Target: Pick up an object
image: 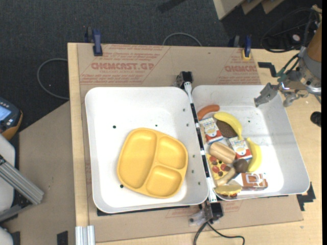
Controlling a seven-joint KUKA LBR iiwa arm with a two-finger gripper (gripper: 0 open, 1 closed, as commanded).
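Claw (278,93) hovers open over right bin's (286,137) far corner.

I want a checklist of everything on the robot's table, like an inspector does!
Surface: brown board printed with red lettering, bearing the left bin and right bin.
Job's things: toy food piled in the right bin: bananas, hot dog, pizza slice, small cartons.
Clutter: yellow divided plate in the left bin.
Grippers: end effector over the right bin's far corner, holding nothing.
Cables: grey cable at left; wire in front.
Surroundings: dark carpet, blue clamps.
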